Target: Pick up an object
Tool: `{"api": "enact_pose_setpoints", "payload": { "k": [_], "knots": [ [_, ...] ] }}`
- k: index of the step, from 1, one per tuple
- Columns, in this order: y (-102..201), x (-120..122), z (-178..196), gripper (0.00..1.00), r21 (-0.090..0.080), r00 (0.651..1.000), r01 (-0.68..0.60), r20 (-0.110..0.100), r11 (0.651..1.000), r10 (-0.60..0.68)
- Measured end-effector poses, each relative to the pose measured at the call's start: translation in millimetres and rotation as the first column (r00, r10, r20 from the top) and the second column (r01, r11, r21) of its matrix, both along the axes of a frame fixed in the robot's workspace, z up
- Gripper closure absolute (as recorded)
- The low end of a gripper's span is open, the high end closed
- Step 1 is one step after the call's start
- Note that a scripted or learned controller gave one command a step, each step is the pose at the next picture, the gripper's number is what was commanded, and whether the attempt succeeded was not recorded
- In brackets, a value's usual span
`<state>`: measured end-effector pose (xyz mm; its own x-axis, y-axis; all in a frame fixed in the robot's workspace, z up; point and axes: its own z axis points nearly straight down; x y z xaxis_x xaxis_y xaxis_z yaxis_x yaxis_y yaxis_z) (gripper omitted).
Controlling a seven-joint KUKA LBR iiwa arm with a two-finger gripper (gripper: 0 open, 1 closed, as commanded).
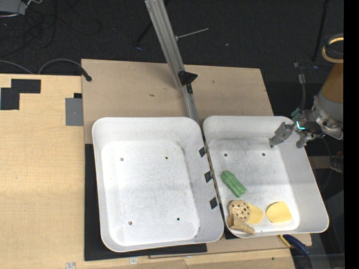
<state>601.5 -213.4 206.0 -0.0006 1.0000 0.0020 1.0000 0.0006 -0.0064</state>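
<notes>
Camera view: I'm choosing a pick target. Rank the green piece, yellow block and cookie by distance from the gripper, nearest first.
From the gripper at the right bin's far right edge:
1. Green piece, mid-bin by the divider.
2. Yellow block, near right corner; close to the green piece's distance, hard to call.
3. Cookie, near left corner.

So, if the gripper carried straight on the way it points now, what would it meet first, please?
Probably the bare floor of the right bin: the open gripper angles down-left, well short of the green object, though depth is unclear.
</notes>
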Motion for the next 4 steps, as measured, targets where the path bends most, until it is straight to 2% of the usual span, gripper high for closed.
{"api": "enact_pose_setpoints", "payload": {
  "k": [1, 2, 3, 4],
  "knots": [
    [0, 1, 2, 0.0, -0.002, 1.0, -0.003, 0.003, 1.0, 0.003],
    [8, -8, -54, 0.0, 0.001, 1.0, 0.0, -0.002, 1.0, 0.0],
    [7, -4, -99, 0.0, 0.0, 1.0, 0.0, -0.001, 1.0, 0.0],
    [8, -4, -116, 0.0, -0.001, 1.0, 0.001, 0.002, 1.0, -0.001]
  ]
}}
